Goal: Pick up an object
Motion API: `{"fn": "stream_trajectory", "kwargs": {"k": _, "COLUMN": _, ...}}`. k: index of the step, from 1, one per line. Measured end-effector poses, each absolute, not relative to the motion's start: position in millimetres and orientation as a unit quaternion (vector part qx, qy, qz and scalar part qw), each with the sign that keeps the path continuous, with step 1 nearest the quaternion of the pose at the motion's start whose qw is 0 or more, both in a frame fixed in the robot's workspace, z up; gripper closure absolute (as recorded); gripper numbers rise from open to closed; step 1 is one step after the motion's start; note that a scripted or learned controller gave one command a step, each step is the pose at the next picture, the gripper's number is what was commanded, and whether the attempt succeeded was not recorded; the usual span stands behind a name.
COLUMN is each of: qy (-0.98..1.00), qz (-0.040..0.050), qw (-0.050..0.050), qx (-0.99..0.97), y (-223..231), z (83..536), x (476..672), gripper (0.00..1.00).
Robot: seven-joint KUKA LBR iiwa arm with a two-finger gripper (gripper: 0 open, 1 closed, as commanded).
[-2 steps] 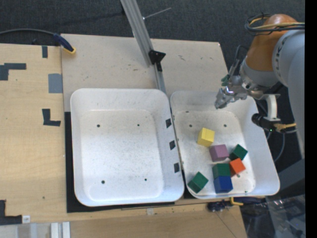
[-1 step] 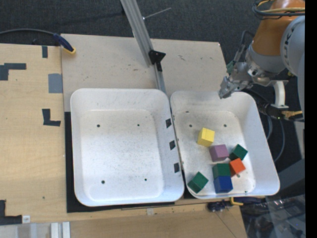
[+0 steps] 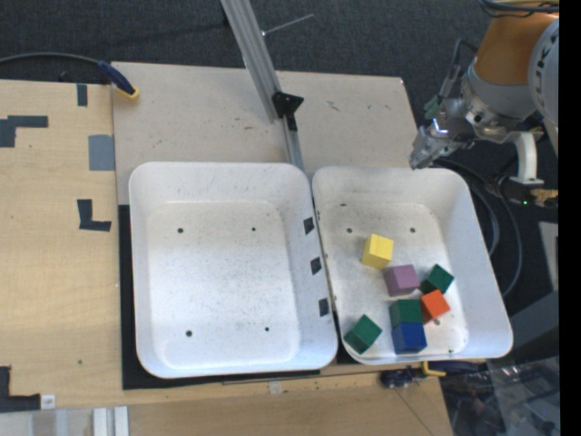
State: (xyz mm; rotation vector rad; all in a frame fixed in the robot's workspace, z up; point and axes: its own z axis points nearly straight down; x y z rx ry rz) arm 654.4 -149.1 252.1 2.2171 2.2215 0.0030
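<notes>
The right bin holds several small blocks: a yellow cube, a purple cube, an orange block, a blue cube, and green blocks near the front rim. My gripper hangs above the bin's back right corner, away from the blocks and with nothing visibly between its fingers. The grey arm with its orange band reaches in from the upper right.
The left bin stands beside the right one. A slanted metal bar runs down to the gap between the bins. Cables trail off the bench at the right.
</notes>
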Motion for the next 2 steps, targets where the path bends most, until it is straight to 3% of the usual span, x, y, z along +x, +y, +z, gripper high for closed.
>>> {"fn": "stream_trajectory", "kwargs": {"k": 2, "qy": 0.710, "qz": -0.0002, "qw": -0.002, "qx": 0.705, "y": -32.9, "z": 242.6, "x": 622.2, "gripper": 1.00}}
